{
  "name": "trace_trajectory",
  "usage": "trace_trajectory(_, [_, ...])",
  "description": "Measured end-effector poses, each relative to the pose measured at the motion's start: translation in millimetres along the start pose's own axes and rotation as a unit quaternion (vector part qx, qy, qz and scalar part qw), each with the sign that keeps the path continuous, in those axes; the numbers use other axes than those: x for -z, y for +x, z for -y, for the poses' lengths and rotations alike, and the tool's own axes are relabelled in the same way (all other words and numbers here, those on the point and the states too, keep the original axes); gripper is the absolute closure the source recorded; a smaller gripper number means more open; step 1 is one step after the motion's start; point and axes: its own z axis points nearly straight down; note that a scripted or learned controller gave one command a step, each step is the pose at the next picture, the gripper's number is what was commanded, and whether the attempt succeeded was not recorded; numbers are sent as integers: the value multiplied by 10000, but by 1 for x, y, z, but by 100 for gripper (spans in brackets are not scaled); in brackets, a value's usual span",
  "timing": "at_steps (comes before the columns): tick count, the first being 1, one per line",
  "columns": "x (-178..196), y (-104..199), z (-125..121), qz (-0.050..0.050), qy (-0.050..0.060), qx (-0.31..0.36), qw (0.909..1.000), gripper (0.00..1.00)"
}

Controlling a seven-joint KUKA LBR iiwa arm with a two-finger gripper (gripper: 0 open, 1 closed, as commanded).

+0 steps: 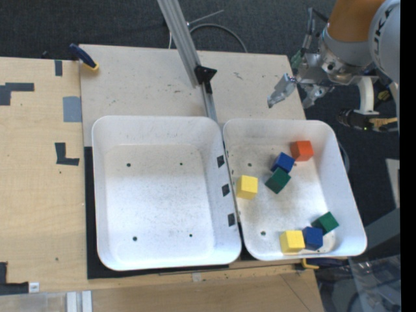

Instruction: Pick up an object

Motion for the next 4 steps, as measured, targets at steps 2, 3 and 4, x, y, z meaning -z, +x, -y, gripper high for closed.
trace_trajectory(2, [-46,5,-4,2,21,-2,10000,0])
trace_trajectory(3, [-103,15,0,-2,29,-4,10000,0])
trace_trajectory(4, [-167,13,-1,1,34,-7,10000,0])
